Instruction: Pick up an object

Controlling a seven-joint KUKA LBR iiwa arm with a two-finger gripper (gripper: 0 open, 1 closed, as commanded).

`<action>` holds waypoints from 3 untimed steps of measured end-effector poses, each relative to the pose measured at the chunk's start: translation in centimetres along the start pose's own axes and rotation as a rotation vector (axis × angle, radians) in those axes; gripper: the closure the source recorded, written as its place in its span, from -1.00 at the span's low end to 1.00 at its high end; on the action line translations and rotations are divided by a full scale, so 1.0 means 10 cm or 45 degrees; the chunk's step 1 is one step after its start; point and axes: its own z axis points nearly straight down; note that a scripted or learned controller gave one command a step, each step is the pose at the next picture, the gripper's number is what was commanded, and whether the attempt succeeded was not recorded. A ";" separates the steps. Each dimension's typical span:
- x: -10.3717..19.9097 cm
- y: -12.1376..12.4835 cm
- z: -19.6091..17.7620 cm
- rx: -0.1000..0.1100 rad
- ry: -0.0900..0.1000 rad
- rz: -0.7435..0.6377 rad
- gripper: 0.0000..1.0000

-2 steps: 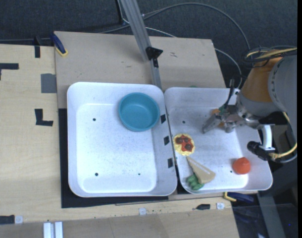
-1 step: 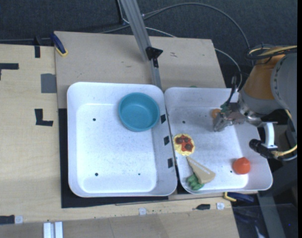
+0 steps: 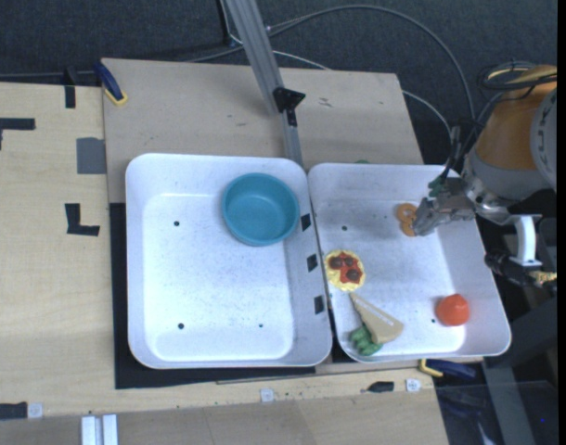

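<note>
The gripper (image 3: 425, 219) hangs low over the back of the right bin (image 3: 394, 258), right beside a small orange piece (image 3: 406, 218) that lies at its fingertips. A round pizza-like toy (image 3: 344, 268) rests by the bin's left wall. A beige wedge (image 3: 377, 321) and a green piece (image 3: 361, 342) lie near the front left corner. A red-orange round object (image 3: 453, 310) sits at the front right. A blue bowl (image 3: 260, 209) stands at the back of the left bin (image 3: 209, 295).
The grey arm with its orange band (image 3: 510, 133) reaches in from the right above the right bin's far edge. A slanted metal pole (image 3: 264, 58) rises behind the bins. Cables run across the bench at the back.
</note>
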 end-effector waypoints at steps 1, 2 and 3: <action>0.04 0.03 -0.42 0.002 0.001 0.000 1.00; 0.04 0.04 -0.79 0.002 0.000 0.000 1.00; 0.54 0.03 -0.68 0.006 0.002 -0.003 1.00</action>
